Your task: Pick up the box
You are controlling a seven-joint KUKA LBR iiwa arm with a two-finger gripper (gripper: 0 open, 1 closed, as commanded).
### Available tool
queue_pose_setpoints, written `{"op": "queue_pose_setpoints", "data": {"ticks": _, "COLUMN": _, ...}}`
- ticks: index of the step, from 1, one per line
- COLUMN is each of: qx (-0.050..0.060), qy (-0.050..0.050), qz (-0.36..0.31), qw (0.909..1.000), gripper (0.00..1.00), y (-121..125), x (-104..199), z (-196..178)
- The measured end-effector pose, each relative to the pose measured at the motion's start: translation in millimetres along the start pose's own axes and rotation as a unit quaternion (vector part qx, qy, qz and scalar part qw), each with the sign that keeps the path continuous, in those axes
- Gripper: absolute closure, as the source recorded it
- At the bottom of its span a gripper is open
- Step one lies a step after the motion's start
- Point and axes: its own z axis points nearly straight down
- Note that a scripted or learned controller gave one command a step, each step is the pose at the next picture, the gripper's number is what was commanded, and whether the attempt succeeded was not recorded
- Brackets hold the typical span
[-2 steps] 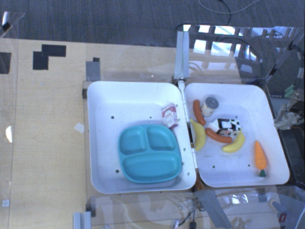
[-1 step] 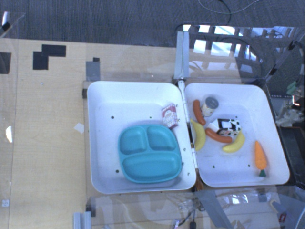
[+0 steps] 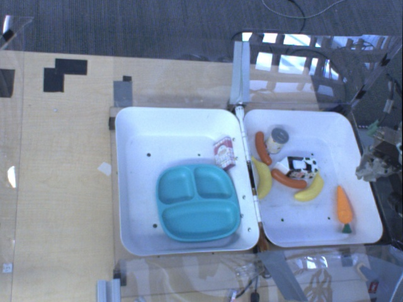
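Gripper (image 3: 378, 162): at right bin's (image 3: 352, 128) right rim, finger state cannot be told; box (image 3: 301, 165): black-and-white, mid-bin, long axis roughly left-right.

No legible text, brand, number or sign appears. The small red-and-white packet (image 3: 224, 153), just above the upper right corner of the blue divided plate (image 3: 198, 202), bears print too small to read. The black-and-white patterned box (image 3: 302, 166), well right of the plate, shows blotches only, no readable lettering.
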Motion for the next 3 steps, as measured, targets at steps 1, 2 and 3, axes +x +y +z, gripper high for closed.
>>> {"op": "queue_pose_setpoints", "data": {"ticks": 1, "qx": -0.002, "qy": 0.000, "qz": -0.003, "qw": 1.0000, "gripper": 1.00, "y": 1.3, "x": 1.6, "z": -10.9}}
{"op": "queue_pose_setpoints", "data": {"ticks": 2, "qx": -0.004, "qy": 0.001, "qz": -0.007, "qw": 1.0000, "gripper": 1.00, "y": 2.6, "x": 3.1, "z": -21.9}}
{"op": "queue_pose_setpoints", "data": {"ticks": 3, "qx": -0.006, "qy": 0.001, "qz": -0.012, "qw": 0.9999, "gripper": 1.00, "y": 3.8, "x": 4.6, "z": -32.8}}
